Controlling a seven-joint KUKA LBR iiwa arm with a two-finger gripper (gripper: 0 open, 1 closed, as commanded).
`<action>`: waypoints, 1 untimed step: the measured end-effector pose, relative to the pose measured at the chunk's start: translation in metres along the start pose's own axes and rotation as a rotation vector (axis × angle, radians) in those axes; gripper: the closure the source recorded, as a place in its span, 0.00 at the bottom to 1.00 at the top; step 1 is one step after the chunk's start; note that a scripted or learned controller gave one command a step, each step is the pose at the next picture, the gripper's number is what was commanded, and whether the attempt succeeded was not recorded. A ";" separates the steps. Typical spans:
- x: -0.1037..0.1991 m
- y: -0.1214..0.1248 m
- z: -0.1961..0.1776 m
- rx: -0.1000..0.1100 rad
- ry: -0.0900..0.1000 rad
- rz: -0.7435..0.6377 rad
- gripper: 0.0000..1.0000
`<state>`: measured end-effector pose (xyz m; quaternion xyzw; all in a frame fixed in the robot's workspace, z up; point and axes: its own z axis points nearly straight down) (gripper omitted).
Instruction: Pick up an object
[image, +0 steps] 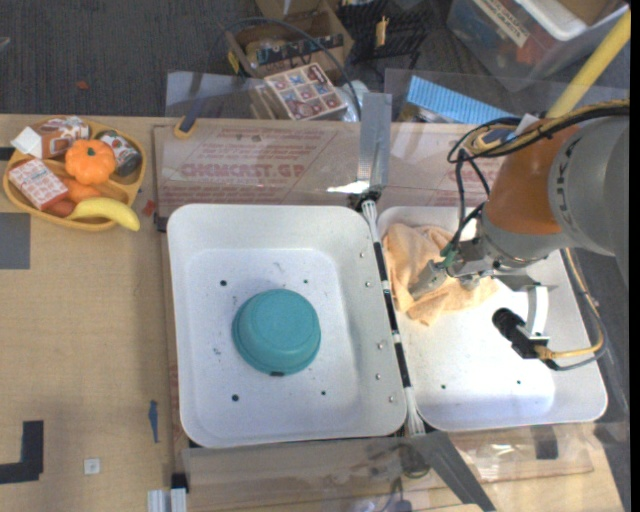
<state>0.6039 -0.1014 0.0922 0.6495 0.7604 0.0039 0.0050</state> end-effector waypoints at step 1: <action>0.000 0.002 -0.011 -0.006 0.001 0.002 1.00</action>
